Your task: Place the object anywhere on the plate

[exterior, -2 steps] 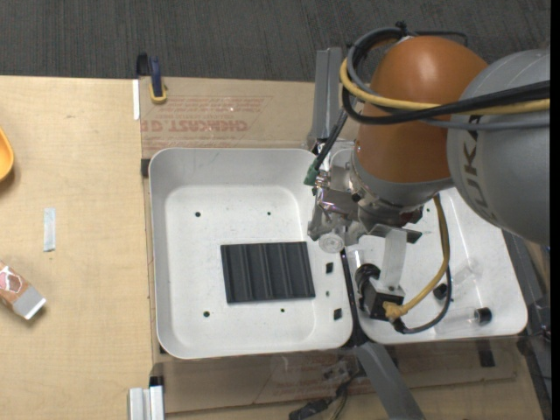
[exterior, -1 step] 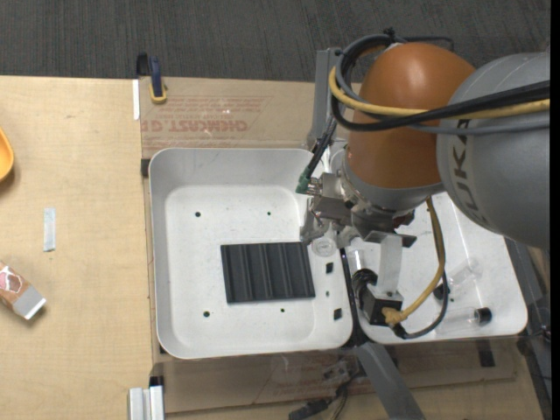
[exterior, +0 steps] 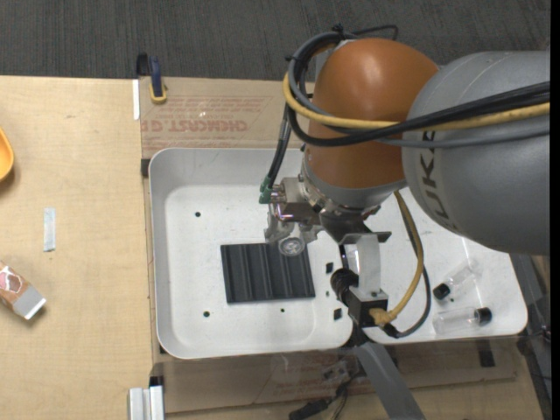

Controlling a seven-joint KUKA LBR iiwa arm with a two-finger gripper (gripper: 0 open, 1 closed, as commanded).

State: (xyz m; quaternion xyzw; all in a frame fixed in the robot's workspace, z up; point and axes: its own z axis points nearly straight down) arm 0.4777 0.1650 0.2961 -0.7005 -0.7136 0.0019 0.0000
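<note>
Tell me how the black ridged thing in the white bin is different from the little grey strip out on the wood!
The black ridged plate is dark, wide and grooved; the grey strip is pale, narrow and smooth. The plate lies inside the white bin; the strip lies on the bare wooden bench. Both lie flat.

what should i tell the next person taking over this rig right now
Claw: low over the white bin, by the top right corner of the black ribbed plate; whether it is open or shut cannot be told.
Job's things: the plate lies flat in the bin.
Done: nothing rests on the plate.
Left: get an object onto the plate; check the claw first.
</note>
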